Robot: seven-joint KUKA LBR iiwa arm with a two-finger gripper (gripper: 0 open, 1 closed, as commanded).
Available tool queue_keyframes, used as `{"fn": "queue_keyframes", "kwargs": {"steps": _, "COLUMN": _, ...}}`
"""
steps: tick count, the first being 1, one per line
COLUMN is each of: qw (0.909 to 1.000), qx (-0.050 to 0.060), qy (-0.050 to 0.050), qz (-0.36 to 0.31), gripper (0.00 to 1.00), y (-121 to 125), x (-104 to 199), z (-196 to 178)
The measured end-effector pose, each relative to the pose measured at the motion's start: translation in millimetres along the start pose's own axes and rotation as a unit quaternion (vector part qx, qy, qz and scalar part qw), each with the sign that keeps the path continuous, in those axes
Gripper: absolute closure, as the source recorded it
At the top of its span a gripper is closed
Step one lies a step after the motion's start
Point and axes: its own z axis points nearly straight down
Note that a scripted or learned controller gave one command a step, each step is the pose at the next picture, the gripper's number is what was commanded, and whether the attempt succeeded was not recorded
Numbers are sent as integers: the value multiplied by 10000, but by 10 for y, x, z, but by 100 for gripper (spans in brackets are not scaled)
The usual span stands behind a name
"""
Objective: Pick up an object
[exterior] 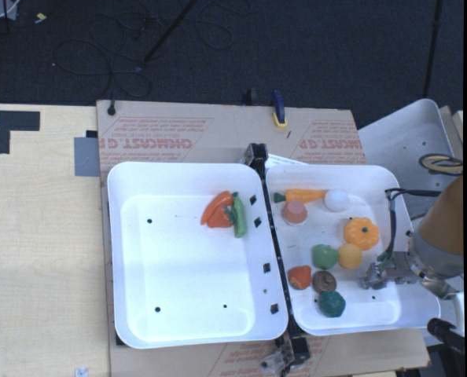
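Dark carpet with loose cables runs behind the bench, and a sheet of printed cardboard lies under two white bins. From where I stand, the gripper hangs low over the right bin, near its right wall; its metal fingers are a small blur and I cannot tell whether they are apart or together, though nothing shows between them. Just to their left sit a yellow ball and an orange pumpkin, with a green piece, a brown round piece, a red piece and a dark teal lump further left. Up toward the far wall lie a carrot, a white egg and a pink disc. Over in the left bin an orange-red pepper lies touching a green pod
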Motion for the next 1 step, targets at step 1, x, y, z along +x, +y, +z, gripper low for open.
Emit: {"fn": "queue_keyframes", "kwargs": {"steps": 1, "qw": 10000, "qx": 0, "qy": 0, "qz": 4, "gripper": 100, "y": 0, "x": 0, "z": 0}}
